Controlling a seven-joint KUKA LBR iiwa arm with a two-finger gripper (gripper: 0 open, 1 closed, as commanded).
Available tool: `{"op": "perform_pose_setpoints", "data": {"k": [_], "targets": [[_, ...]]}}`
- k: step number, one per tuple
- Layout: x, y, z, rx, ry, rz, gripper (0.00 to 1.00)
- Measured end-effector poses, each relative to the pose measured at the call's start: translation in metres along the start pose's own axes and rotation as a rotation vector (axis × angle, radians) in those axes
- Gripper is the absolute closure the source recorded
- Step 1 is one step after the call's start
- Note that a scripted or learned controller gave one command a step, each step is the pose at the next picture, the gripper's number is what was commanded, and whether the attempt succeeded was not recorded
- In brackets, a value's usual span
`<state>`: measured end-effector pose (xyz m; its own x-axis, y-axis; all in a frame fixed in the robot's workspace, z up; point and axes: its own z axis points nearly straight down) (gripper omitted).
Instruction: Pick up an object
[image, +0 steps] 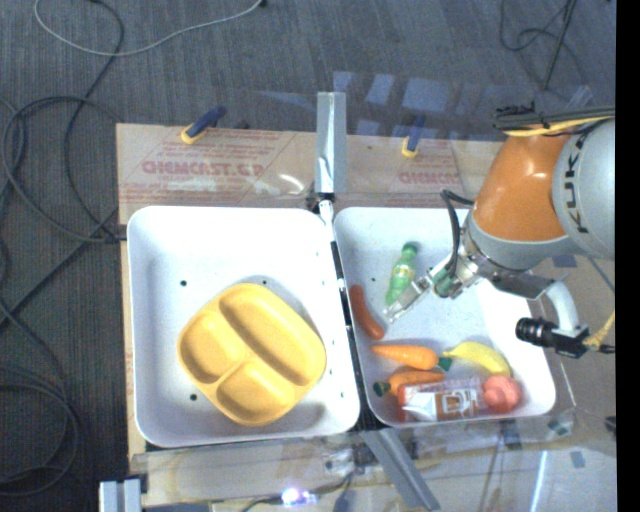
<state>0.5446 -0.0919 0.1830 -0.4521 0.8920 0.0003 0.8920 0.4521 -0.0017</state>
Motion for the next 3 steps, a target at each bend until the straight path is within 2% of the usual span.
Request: {"op": "perform_pose_setpoints", "data": {"k": [1,2,3], "targets": [[-0.003,-0.064,0.093,-0.01,-0.006,-0.112,0.0],[-0.005,-0.062,0.083,-0.017,-0.011,-0.111,1.0],[0.041,-0.004,-0.037,-0.002,-0.001,-0.136,1.0]]}}
